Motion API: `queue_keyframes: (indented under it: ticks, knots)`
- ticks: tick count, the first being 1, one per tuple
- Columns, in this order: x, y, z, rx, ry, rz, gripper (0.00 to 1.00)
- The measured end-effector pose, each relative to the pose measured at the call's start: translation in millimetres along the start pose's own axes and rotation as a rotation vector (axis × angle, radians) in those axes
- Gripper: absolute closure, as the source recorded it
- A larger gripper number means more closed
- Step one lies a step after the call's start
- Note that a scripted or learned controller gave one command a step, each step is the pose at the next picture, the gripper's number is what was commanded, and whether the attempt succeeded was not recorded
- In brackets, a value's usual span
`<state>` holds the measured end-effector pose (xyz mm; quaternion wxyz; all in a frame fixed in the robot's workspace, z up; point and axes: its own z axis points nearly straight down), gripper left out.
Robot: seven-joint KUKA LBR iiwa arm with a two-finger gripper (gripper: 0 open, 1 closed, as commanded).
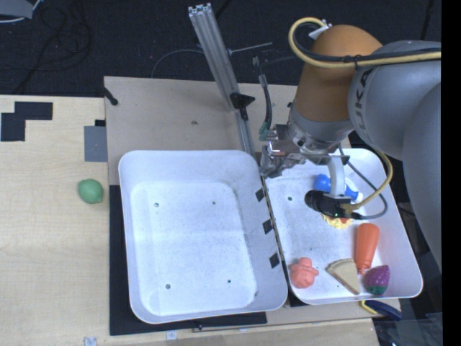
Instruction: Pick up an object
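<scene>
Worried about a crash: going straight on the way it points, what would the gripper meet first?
The gripper would probably meet bare floor of the right-hand shallow white bin, near its far-left corner; depth unclear.

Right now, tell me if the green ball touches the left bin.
Apart. The camera view shows bare bench between the ball and the bin.

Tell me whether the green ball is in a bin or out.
Out: the green ball lies on the bench, left of the left bin, apart from it.
</scene>
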<state>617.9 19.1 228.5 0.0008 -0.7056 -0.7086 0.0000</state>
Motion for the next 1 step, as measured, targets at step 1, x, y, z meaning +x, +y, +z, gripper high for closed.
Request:
queue_keyframes:
  ticks: [1]
  knots:
    - [54.5, -17.9, 8.0, 0.001, 0.000, 0.001, 1.00]
